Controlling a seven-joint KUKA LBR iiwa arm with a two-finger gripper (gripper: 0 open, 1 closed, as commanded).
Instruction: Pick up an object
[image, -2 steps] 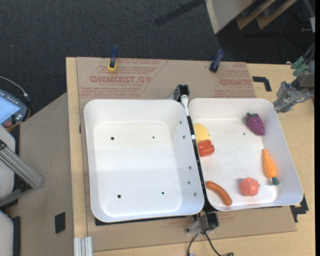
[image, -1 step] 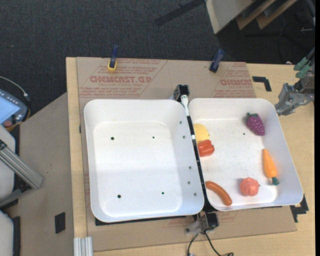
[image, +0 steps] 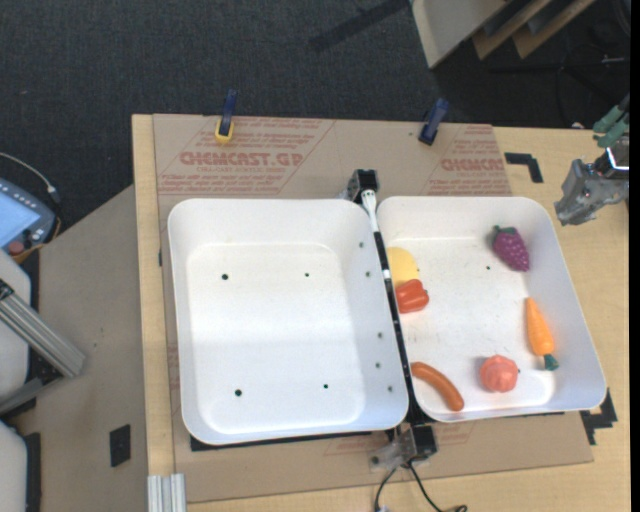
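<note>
The right bin (image: 470, 225) holds several toy foods. A purple bunch of grapes (image: 510, 247) lies near its far right corner. A yellow piece (image: 402, 264) and a red pepper (image: 411, 296) sit touching each other against the left wall. An orange carrot (image: 539, 330) lies along the right side, and a pinkish-red round fruit (image: 499, 373) and a reddish sausage (image: 437, 385) are at the front. My gripper (image: 588, 198) hangs at the view's right edge, outside the right bin and beyond its far right corner, apart from all the objects.
The left bin (image: 185, 300) stands beside the right one, and a black divider strip (image: 380, 280) runs between them. Two clamps (image: 227, 118) (image: 434, 121) hold the cardboard bench top at the back. Grey equipment (image: 30, 320) stands off the bench at the left.
</note>
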